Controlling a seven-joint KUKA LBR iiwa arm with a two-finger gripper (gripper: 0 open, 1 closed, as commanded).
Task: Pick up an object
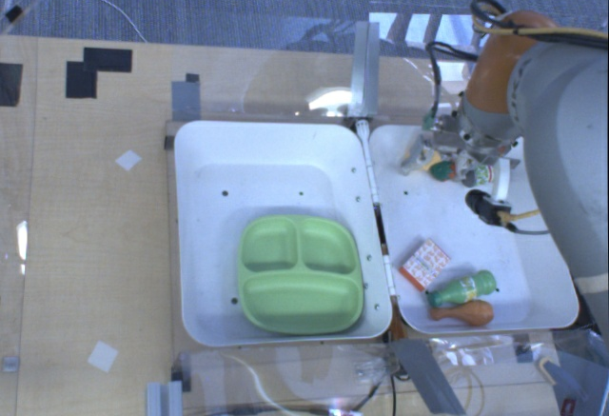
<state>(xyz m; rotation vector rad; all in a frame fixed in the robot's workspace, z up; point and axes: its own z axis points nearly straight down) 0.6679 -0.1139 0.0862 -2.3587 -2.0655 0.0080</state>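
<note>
My gripper (447,160) is low in the far corner of the right white plastic bin (533,314), over a small green-and-yellow toy (440,168); whether it is closed on the toy I cannot tell. To do this well I should centre on the toy, squeeze squarely, then rise straight, clear of the bin wall.
</note>
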